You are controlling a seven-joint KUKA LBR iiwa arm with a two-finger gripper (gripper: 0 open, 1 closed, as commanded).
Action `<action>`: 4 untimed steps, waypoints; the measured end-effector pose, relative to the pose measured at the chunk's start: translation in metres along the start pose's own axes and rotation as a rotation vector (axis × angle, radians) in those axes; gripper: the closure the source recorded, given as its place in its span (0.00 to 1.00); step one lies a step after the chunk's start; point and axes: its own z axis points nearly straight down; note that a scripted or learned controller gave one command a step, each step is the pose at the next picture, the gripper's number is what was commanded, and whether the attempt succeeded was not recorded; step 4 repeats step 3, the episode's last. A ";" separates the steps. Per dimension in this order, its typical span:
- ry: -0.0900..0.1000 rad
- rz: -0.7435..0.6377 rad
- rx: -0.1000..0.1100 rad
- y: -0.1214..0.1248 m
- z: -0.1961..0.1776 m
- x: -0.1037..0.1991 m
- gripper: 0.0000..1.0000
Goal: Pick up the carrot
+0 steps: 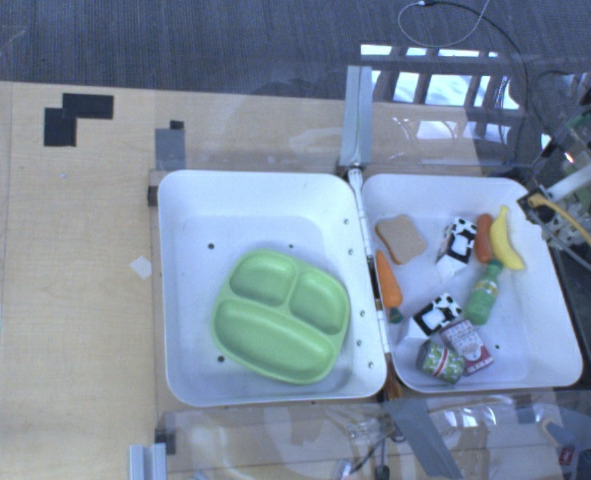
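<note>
left bin [185,268]: green divided plate [281,315] | right bin [550,298]: carrot [388,282] against its left wall, beside bread slice [402,238]; banana [506,240], green bottle [483,296], can [439,359] | surface: wooden bench [65,298], black squares at left | room: grey carpet [175,28] behind | jaws: cannot tell

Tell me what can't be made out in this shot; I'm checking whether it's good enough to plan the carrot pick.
- Orange carrot: lies tight along the left wall of the right white bin; the slanted camera view leaves unclear whether they touch.
- Crumpled printed packets: print too small to read.
- Two black-and-white blocks: too small to identify.
- Grey arm parts and cables: cut off by the right edge, blurred; the hand's state cannot be judged.
</note>
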 end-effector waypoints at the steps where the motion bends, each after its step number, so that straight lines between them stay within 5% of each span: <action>1: 0.000 0.137 -0.001 0.041 -0.003 0.060 1.00; 2: 0.002 0.167 -0.002 0.039 -0.048 0.054 1.00; 3: -0.002 0.080 0.002 0.037 0.037 0.052 1.00; 4: -0.002 0.080 0.002 0.037 0.037 0.052 1.00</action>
